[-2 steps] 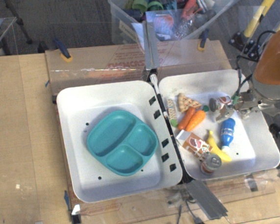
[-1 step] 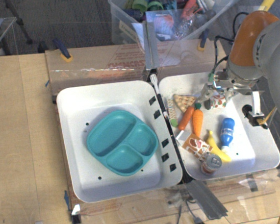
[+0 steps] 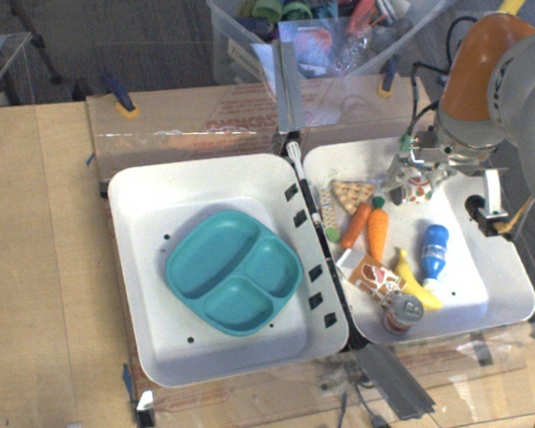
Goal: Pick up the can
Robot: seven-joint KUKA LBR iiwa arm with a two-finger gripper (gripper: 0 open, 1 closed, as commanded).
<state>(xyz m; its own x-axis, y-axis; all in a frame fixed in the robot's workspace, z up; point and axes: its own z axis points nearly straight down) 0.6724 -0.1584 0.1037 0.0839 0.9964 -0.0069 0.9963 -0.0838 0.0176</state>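
Can [image 3: 404, 313] in right white bin [image 3: 502, 299]

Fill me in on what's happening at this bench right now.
A grey arm with an orange band reaches in from the right, its gripper over the far part of the right bin. The can it is meant to pick up lies untouched at that bin's near edge, next to a banana. The left bin holds a teal divided plate.

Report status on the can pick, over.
Gripper over right bin's far end, nothing seen in it. Can on near wall, untouched. Banana and carton crowd it.
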